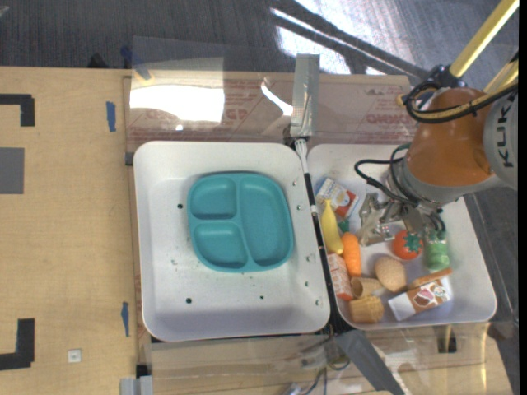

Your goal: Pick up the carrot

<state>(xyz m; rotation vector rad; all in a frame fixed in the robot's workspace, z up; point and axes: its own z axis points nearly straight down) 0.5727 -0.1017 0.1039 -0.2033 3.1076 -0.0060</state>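
Our two-finger metal gripper hangs low over the right white bin, just right of the small orange carrot; whether it is wide or narrow we cannot tell. That carrot lies beside a yellow banana, crowded against the bin's left wall, which we judge leaves little room.

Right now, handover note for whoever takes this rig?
Claw: low over the right white bin, among the toys; finger state unclear.
Small orange carrot: lies in that bin near its left wall, beside the yellow banana, just left of and below the claw.
Teal divided plate: in the left white bin.
Done: nothing visibly grasped.
Left: grasp and lift the carrot.
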